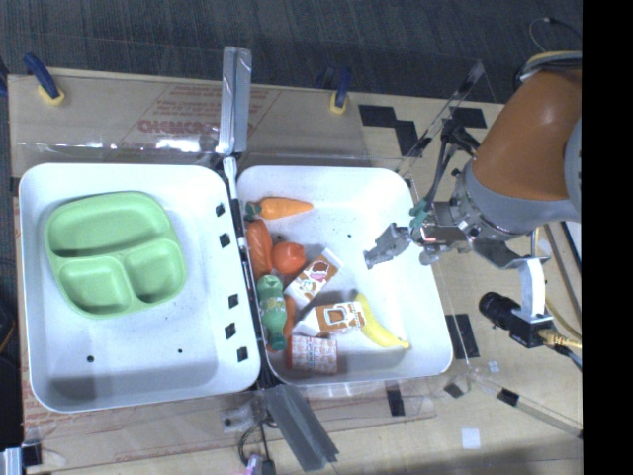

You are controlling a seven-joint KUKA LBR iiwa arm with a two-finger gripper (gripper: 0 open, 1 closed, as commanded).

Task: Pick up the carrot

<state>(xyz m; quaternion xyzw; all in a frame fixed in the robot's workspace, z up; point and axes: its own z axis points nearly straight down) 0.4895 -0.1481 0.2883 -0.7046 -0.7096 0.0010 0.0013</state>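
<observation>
The carrot (285, 207) lies on its side at the far edge of the right bin (376, 191), apart from the heap of toy food along the divider, so it looks reachable from above; the gripper (388, 246) hangs over the bin's right half, well apart from it, holding nothing; whether its jaws are spread or pressed together I cannot tell; the arm (524, 146) is cut off at the right.

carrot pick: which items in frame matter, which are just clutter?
Job:
carrot, at the right bin's far left corner
gripper, over the right bin

Clutter:
green tray in the left bin
banana
tomato
green bottle
snack cartons
</observation>
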